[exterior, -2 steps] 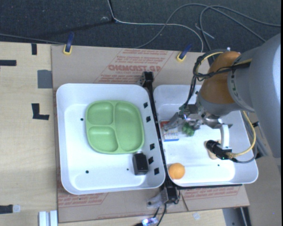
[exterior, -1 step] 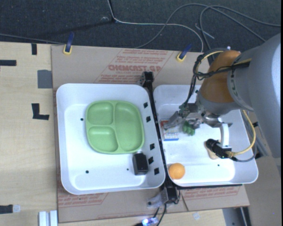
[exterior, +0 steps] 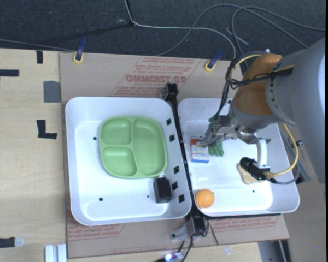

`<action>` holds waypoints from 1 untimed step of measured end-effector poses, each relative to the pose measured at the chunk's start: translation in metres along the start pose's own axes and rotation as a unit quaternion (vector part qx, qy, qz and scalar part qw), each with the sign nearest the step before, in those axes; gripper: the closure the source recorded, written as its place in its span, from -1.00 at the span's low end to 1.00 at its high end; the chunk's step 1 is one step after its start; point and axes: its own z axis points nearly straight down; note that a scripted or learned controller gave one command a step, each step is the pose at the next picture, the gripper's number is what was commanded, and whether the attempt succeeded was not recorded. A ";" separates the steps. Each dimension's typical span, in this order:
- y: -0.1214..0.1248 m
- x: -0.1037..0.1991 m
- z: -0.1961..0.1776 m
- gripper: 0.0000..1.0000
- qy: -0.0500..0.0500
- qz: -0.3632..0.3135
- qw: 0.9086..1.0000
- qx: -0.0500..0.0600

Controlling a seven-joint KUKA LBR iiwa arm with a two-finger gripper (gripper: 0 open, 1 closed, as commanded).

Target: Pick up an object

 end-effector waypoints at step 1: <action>0.002 0.003 -0.063 1.00 0.001 0.001 1.000 0.008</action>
